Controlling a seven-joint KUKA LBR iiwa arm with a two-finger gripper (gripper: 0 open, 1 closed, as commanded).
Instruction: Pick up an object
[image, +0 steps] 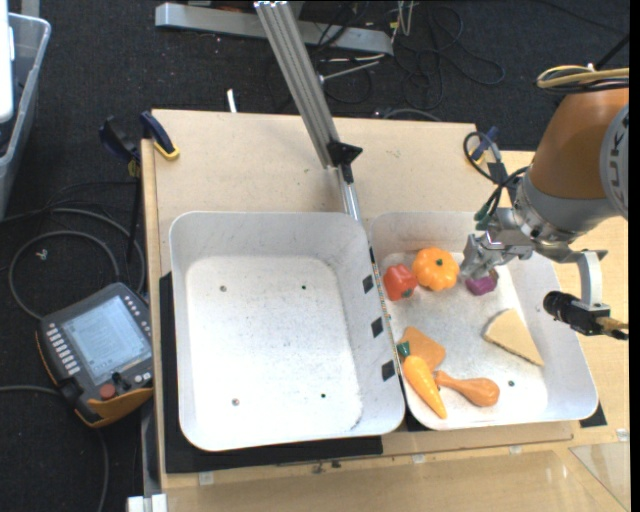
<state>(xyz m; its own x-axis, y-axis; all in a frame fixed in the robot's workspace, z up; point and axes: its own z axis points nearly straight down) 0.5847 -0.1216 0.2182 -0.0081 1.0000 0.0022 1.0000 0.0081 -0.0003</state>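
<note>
The right bin (560, 400) holds several toy foods. An orange pumpkin (436, 269) sits beside a red pepper (399, 282) near the bin's back left. A small purple piece (482, 284) lies just right of the pumpkin, directly under my gripper (479, 259). My gripper hangs low over it, its fingers pointing down at the purple piece; their spacing is hidden by the gripper body. A tan wedge (514, 335) lies to the right, with an orange carrot (422, 383), an orange slice (424, 347) and an orange drumstick shape (470, 387) at the front.
The left bin (200, 240) lies beside the right one, sharing a raised middle rim. A slanted metal pole (305, 85) reaches down to the bins' back edge. A black bracket (578, 312) juts from the arm over the right bin's edge.
</note>
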